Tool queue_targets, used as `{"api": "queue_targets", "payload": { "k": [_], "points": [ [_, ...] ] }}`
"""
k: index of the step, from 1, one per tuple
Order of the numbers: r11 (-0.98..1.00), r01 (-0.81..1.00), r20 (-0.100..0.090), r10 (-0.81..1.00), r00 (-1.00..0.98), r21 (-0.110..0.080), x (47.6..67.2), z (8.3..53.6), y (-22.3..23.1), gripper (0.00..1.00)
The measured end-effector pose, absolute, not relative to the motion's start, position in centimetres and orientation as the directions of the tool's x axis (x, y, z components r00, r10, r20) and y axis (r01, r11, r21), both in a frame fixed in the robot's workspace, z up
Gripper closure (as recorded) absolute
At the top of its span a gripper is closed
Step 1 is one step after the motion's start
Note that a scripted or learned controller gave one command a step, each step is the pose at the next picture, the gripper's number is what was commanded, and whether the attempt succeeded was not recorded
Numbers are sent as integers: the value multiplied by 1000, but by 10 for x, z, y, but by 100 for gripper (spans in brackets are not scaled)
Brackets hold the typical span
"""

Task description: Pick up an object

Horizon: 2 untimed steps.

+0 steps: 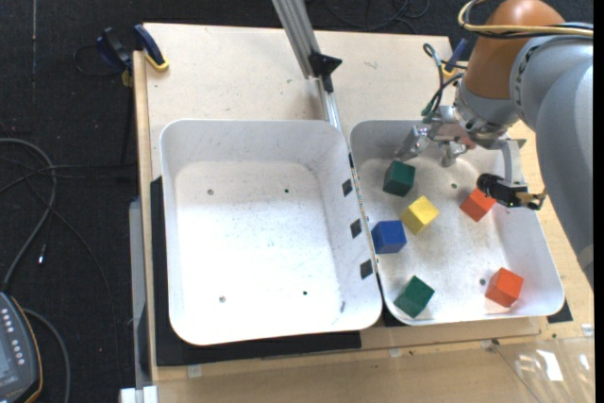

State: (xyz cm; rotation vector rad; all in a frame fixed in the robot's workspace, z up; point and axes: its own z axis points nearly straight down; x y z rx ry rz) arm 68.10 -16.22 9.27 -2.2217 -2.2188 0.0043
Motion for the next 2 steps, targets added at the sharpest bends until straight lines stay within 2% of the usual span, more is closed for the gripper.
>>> {"api": "queue_targets", "payload": {
  "k": [1, 2],
  "points": [
    [6, 1000, 1, 1000, -6, -1, 657, 96, -117, 0],
    [0, 1000, 0, 1000, 0, -1, 639, 96, -108, 0]
  ]
}}
